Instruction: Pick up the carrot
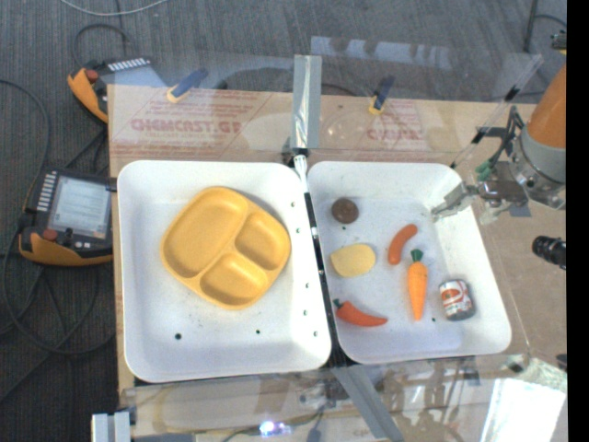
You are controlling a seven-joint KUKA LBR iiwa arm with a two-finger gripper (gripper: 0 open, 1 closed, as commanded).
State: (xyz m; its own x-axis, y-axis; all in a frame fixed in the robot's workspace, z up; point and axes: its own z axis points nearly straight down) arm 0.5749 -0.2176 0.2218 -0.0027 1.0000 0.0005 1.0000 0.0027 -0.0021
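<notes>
Right bin (479,247), near its right wall: carrot (418,285) lies lengthwise between sausage (401,243) and can (455,299). Looks light, stiff, smooth plastic; I'd pinch mid-body across its width. Gripper (460,198) hovers at the upper-right rim; jaw state I can't tell.

A tray (225,245) is set in the left bin (147,339); the carrot (418,284) is laid in the right bin (479,330), between a sausage (401,243) and a can (455,299).

Grey arm (543,159) with orange band at top, silver-grey wrist ring, dark cabling and brackets on wrist, pale metal finger (449,203) on hand (460,199).
</notes>
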